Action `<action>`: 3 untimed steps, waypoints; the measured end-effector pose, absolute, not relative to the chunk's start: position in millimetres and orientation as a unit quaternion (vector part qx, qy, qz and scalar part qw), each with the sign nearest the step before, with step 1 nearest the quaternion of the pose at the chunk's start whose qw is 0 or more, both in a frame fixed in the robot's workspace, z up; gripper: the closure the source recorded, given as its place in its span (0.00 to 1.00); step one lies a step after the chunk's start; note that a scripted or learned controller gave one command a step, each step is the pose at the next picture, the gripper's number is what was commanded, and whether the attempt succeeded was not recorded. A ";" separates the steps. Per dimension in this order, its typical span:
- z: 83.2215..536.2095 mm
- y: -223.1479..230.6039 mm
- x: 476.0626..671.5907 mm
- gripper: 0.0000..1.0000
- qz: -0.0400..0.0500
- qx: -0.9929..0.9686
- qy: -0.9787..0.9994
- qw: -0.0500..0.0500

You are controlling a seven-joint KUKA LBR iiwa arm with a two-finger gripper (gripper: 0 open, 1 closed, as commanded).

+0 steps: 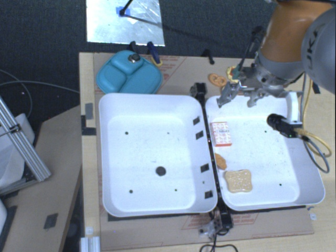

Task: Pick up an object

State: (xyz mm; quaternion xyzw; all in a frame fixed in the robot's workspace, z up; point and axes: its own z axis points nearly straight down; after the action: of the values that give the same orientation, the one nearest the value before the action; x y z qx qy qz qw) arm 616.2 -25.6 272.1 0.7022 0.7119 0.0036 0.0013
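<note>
Cracker (239,181) lies in right white bin (273,193); pincer (240,95) hangs spread wide, holding nothing; dark carpet (42,30) surrounds bench (178,70).

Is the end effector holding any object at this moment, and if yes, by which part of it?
Nothing is held. The end effector hangs over the back of the right bin, with nothing between its fingers. The box and cracker lie on the bin floor.

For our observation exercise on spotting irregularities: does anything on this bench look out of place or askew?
Mostly tidy. One oddity: a small orange pretzel-shaped item lies on the cardboard bench top behind the right white bin, while the red-and-white printed card, the small tan piece and the beige waffle-textured square lie inside that bin.
</note>
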 end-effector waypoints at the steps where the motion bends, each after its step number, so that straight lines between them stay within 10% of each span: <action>1: 256.6 100.7 583.9 0.00 0.002 0.701 0.713 -0.002; 2: 347.4 156.8 596.5 0.00 0.006 0.703 0.711 0.003; 3: 467.2 196.1 539.2 0.00 0.008 0.703 0.711 0.002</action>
State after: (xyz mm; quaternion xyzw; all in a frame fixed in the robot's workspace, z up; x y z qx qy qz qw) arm 539.2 196.1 467.2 0.7031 0.7110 0.0077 0.0019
